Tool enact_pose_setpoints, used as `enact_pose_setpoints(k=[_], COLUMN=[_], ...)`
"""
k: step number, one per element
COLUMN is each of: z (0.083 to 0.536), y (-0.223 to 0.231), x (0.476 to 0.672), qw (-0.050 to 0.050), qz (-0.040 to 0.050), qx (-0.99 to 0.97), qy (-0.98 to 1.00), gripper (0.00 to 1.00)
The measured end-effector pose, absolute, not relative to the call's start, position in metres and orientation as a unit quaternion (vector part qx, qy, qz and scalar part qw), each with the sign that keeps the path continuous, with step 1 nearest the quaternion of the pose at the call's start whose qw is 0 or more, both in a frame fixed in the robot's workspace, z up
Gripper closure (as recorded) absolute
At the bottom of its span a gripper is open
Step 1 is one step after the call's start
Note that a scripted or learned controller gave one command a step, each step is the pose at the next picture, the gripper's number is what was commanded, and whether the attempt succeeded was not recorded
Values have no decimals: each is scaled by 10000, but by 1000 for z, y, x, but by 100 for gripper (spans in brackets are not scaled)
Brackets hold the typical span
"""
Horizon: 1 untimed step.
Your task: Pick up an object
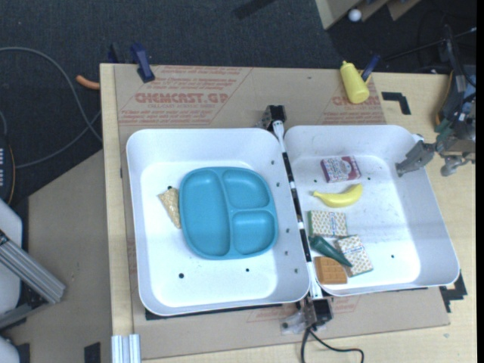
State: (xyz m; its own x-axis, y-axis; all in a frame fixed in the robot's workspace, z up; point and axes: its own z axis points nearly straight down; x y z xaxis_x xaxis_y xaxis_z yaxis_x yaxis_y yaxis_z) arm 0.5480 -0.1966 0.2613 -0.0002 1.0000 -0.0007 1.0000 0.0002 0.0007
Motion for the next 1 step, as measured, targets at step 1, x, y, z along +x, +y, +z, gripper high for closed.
enact_pose_setpoints(k=[1], z=[132], y=[-151], x=[644], qw=[-14], qz=[-4], qx=[7067], qy=[7075], gripper=[0])
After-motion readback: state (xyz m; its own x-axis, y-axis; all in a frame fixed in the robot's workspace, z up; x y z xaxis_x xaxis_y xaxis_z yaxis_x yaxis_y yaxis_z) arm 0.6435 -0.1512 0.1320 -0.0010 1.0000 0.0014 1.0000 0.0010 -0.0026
